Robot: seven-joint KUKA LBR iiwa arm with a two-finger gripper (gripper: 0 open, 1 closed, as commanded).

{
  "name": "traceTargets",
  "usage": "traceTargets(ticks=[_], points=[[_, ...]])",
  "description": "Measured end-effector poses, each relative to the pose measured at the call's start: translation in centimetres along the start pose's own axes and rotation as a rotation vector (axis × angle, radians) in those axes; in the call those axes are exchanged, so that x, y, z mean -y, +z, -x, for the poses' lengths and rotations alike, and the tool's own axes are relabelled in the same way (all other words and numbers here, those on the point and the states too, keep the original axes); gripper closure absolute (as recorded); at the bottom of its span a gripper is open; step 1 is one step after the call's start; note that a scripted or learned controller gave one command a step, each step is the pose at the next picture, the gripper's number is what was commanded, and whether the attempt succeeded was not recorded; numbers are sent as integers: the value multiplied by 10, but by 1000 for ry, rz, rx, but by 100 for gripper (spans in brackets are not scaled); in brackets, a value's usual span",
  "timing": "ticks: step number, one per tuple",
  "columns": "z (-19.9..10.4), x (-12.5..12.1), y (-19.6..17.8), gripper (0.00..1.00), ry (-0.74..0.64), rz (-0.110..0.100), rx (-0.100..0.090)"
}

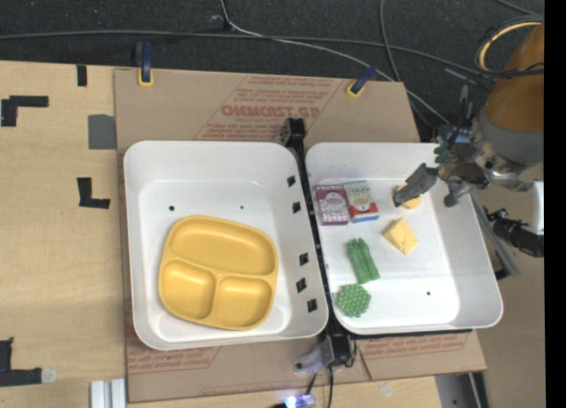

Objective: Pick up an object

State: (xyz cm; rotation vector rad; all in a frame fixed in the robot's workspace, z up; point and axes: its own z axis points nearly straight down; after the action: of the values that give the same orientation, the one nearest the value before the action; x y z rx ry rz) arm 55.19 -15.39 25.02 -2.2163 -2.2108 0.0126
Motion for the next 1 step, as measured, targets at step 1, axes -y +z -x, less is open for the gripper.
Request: traceTargets(ticks=[1], points=[[0,-2,-7,0,-4,12,2]])
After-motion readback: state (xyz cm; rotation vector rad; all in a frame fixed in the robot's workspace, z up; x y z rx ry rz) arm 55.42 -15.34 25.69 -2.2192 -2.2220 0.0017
